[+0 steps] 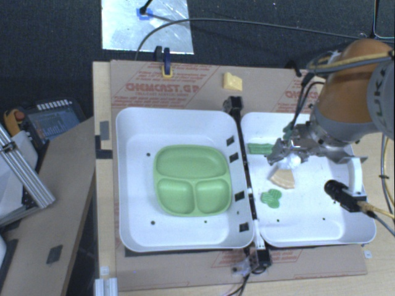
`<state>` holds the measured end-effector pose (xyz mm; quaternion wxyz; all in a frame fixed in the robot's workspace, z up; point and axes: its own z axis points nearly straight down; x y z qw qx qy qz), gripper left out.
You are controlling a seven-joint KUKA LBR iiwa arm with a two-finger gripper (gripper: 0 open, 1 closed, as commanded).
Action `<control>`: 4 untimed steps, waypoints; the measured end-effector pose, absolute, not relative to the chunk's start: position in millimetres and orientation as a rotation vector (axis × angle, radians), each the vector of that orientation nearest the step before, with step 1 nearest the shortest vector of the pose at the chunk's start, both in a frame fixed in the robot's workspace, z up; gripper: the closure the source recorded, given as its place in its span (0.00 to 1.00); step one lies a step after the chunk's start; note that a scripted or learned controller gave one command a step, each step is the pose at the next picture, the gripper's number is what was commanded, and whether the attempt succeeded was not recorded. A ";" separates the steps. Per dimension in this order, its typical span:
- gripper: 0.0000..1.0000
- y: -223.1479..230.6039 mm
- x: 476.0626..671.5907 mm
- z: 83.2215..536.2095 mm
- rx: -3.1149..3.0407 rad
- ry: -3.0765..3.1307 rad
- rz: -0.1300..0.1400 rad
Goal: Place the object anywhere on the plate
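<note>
The gripper (pixel 287 157) hangs over the right bin (pixel 308 230), its grip impossible to judge, just above a tan wedge (pixel 283 178), with a green piece (pixel 270 197) near and the green plate (pixel 189 180) in the left bin (pixel 133 165).

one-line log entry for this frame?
arm: over right bin | gripper: low, above tan wedge | green plate: left bin, nothing on it | grasp: unclear

Hand (pixel 287 156) fingertips blurred, arm (pixel 355 91) cut off at right edge.

The plate (pixel 190 179) lies in the left bin (pixel 133 165); three small objects (pixel 283 177) lie in the right bin (pixel 308 224).
</note>
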<state>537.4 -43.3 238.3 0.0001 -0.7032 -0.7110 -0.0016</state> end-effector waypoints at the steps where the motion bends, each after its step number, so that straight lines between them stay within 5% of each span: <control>1: 1.00 14.5 534.0 225.2 -2.210 -2.231 -0.003; 3: 1.00 118.3 514.8 233.2 -2.208 -2.232 -0.002; 4: 1.00 127.3 518.2 213.2 -2.214 -2.228 0.001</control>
